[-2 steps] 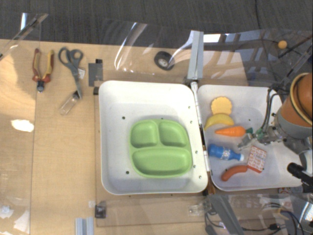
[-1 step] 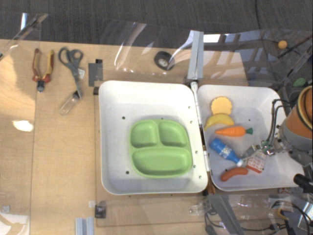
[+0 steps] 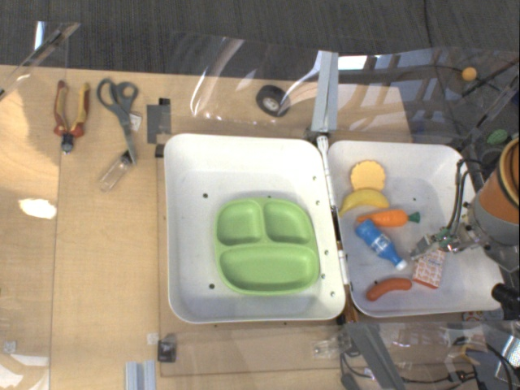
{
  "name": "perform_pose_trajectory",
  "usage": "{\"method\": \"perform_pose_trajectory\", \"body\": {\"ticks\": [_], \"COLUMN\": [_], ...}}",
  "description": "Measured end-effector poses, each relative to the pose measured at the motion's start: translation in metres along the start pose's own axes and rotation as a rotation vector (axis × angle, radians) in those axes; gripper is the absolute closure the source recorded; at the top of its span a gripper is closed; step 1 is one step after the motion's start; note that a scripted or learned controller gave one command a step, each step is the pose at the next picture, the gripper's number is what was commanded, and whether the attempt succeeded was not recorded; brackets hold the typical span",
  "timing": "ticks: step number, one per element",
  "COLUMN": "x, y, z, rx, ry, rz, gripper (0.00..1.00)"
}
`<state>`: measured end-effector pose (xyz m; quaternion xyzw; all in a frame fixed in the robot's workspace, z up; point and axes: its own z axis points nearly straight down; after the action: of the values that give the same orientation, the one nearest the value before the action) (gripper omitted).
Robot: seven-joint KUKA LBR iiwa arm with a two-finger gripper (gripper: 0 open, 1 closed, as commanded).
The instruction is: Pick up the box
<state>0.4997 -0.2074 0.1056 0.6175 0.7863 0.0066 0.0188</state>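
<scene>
Nearest to us, along the front edge of the bench [image 3: 97, 299], we see a small dark clamp [image 3: 166, 348] just below the left bin [image 3: 187, 177]. That bin holds a green divided plate [image 3: 266, 245], lying flat near its middle.

In the right bin [image 3: 422, 157] we find a yellow round piece [image 3: 367, 174] at the top, a yellow banana-like piece [image 3: 362, 201] just under it, and an orange carrot [image 3: 387, 218] with a green tip below that. A blue bottle [image 3: 380, 244] lies at a slant beneath the carrot, and a reddish sausage [image 3: 388, 288] rests near the bin's front wall. The box [image 3: 429, 270], small, pale and printed in red, lies tilted just right of the sausage and right of the bottle's cap.

We see the arm [image 3: 497, 205] coming in from the right, its orange band at the picture's edge. The gripper [image 3: 443, 240] hangs just above the upper corner of the box; whether it touches the box we cannot tell, and we cannot tell whether it is spread or closed.

On the bench's far left we see red-handled pliers [image 3: 68, 114] and grey scissors [image 3: 122, 112] side by side, and a roll of tape [image 3: 272, 99] behind the bins.
</scene>
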Motion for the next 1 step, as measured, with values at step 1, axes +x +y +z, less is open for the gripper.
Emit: {"method": "perform_pose_trajectory", "body": {"ticks": [1], "x": [0.0742], "y": [0.0167], "z": [-0.0886], "rx": [0.027], "ry": [0.018], "rz": [0.05], "gripper": [1.0]}}
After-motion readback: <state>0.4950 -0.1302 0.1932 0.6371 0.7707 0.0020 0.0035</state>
